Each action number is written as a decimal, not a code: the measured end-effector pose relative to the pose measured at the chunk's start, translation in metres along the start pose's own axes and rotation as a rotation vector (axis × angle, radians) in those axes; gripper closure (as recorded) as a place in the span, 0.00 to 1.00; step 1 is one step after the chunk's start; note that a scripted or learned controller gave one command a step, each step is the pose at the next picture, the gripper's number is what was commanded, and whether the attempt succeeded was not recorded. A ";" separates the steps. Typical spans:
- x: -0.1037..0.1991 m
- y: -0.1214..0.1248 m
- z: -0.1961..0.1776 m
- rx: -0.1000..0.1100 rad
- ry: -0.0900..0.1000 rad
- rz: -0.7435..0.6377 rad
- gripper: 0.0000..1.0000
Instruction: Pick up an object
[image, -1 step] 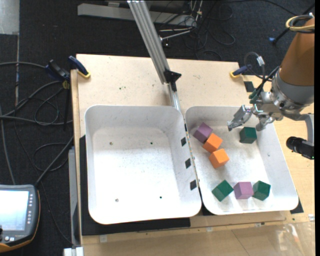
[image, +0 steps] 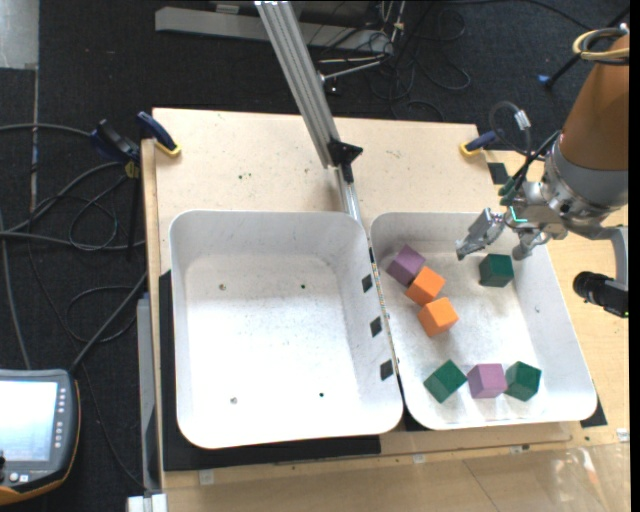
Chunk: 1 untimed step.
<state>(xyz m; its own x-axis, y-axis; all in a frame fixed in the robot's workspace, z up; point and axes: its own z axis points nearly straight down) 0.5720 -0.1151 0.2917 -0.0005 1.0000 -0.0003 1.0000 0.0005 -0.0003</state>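
My bench (image: 260, 160) is a pale board holding two shallow white bins side by side. The left bin (image: 200, 300) lies well away from my pincer, across the divide. The right bin (image: 560, 330) sits under my pincer and holds seven small blocks.

My arm (image: 600, 110) comes in from the right, and its upper part is cut off by the picture's edge. A slanted metal rail (image: 300, 80) crosses the top of the bench and ends between the bins.

My pincer (image: 505, 238) hangs over the far part of the right bin. I cannot tell how wide it is open, since cables and the wrist clutter it, and I see nothing between its tips.

A green block (image: 496, 270) lies just below my pincer, close but apart from it. It is roughly cube-shaped, so it shows no clear long axis. Further to my pincer's left, a purple block (image: 405, 265), an orange block (image: 426, 285) and a second orange block (image: 438, 316) form a touching diagonal chain. Well beyond, at the bin's near edge, sit a row of a green cube (image: 445, 381), a purple cube (image: 487, 380) and a dark green cube (image: 523, 380).
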 end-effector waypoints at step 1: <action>0.004 -0.007 0.061 0.006 0.001 0.001 0.00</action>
<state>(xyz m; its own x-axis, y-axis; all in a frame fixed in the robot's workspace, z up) 0.5648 -0.1111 0.2310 0.0006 1.0000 0.0004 1.0000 -0.0006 -0.0061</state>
